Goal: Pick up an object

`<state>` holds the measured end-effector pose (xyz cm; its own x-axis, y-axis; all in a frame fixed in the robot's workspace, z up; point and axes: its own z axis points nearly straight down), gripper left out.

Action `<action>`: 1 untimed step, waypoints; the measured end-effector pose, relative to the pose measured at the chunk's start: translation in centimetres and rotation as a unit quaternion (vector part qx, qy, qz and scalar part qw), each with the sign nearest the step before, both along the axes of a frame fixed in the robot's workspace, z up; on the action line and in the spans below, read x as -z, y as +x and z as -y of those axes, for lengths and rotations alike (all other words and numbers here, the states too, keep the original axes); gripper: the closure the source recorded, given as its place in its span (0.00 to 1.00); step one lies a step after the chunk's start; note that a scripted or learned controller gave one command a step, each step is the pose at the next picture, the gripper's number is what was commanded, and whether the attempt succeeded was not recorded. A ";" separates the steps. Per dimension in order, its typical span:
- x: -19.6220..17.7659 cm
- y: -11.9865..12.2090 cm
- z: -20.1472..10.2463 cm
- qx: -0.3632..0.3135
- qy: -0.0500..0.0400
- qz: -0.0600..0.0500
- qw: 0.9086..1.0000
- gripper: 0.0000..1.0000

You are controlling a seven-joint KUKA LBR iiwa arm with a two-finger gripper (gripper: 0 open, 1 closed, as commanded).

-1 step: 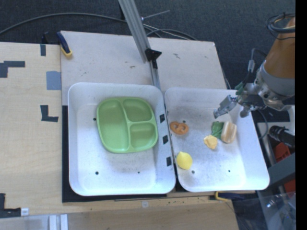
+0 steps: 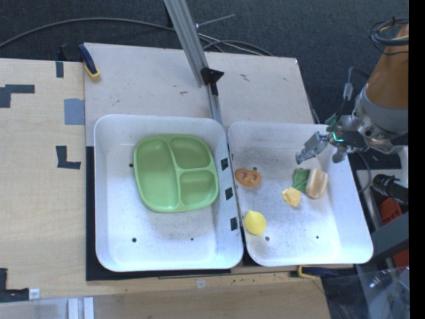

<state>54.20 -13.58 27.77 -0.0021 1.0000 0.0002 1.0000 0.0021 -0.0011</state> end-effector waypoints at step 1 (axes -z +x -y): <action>6.1 -0.8 0.2 0.001 0.000 -0.003 1.000 0.00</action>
<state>53.35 -13.81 21.72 -0.0005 1.0000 0.0008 1.0000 0.0005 -0.0076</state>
